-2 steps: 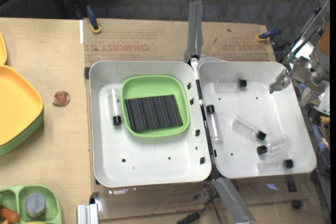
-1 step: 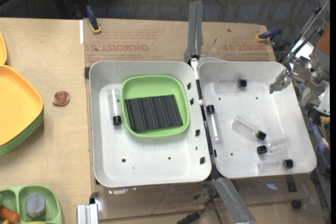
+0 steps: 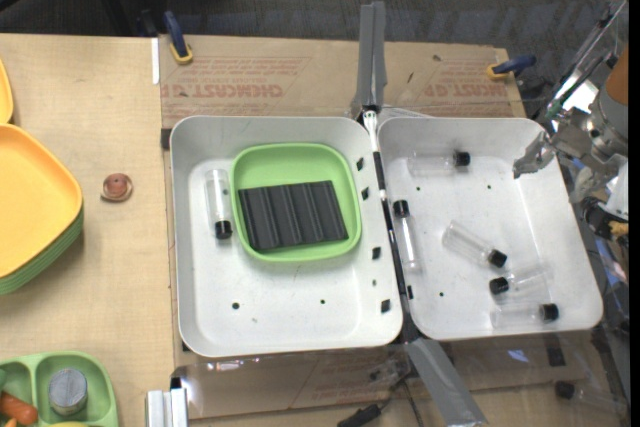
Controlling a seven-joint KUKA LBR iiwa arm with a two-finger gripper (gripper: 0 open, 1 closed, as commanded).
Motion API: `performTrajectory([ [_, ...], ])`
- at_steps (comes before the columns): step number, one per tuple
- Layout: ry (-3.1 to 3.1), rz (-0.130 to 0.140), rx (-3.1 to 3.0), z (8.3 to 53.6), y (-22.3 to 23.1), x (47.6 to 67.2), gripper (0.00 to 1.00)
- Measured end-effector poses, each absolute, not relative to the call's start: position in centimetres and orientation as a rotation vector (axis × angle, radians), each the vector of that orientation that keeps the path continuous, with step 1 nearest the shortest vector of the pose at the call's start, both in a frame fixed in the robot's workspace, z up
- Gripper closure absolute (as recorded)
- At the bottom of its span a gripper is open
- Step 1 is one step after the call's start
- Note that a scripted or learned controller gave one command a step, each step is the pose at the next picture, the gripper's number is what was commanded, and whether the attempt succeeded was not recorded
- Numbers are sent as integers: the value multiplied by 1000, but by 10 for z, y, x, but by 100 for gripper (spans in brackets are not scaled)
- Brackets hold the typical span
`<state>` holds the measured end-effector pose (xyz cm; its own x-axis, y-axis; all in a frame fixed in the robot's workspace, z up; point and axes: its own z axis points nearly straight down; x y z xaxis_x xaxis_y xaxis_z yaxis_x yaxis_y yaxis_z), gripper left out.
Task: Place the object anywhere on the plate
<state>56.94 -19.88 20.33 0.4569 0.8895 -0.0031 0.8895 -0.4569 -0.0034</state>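
Here, gripper (image 3: 530, 160) above right bin's (image 3: 440, 310) edge; finger state unclear, touching nothing visible

A: How many bins?
B: Two, a left bin (image 3: 200, 315) and a right bin (image 3: 440, 315), side by side.
A: Plates?
B: One green plate (image 3: 290, 160) in the left bin, with one dark ribbed block (image 3: 295, 215) on it.
A: And the clear vials with black caps?
B: I count six. One (image 3: 217, 203) lies in the left bin. In the right bin: one (image 3: 440, 162) near the top, one (image 3: 403, 230) along the left wall, one (image 3: 472, 245) in the middle, and two low on the right (image 3: 518, 280) (image 3: 525, 317).
A: Any clamps?
B: Two, at the cardboard's far edge (image 3: 178, 42) (image 3: 510, 67).
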Motion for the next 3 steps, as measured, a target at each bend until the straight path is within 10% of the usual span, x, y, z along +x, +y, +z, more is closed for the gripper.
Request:
performTrajectory([
  [1,-1514,6,-2752,329,-209,621,0],
  [3,-1366,8,-2827,274,-212,609,0],
])
